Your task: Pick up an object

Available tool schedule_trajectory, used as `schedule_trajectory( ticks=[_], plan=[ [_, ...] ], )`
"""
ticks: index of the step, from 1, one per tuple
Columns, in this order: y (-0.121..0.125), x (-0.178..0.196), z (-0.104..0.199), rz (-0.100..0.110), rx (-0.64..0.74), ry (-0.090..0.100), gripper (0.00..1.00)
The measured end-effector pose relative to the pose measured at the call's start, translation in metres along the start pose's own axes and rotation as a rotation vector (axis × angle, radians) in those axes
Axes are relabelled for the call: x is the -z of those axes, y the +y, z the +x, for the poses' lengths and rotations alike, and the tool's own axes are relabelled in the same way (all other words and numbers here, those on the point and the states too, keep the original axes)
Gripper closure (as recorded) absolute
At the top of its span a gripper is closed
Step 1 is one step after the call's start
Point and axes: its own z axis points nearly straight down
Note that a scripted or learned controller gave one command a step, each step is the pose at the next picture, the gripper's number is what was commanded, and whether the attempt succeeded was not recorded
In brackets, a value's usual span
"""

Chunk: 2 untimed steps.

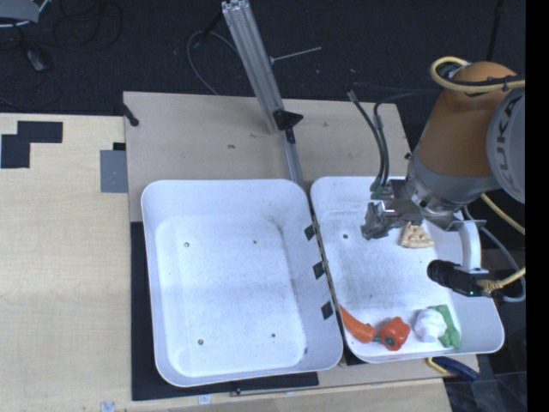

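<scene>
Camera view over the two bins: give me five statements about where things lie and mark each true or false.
1. The toys lie in the right bin. True.
2. The carrot lies along the near edge of its bin, beside the red pepper. True.
3. The white and green vegetable sits in the far left corner of the left bin. False: it is in the near right corner of the right bin.
4. The gripper hangs over the left bin. False: it is over the far part of the right bin.
5. A tan cracker-like piece lies in the right bin, close beside the gripper. True.
</scene>
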Motion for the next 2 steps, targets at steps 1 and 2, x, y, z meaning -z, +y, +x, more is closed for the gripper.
schedule_trajectory(
  ticks=[1,2],
  plan=[
    [0.008,-0.001,0.052,-0.001,-0.001,0.000,1.00],
    [-0.003,-0.003,0.110,0.000,-0.001,0.000,1.00]
  ],
)
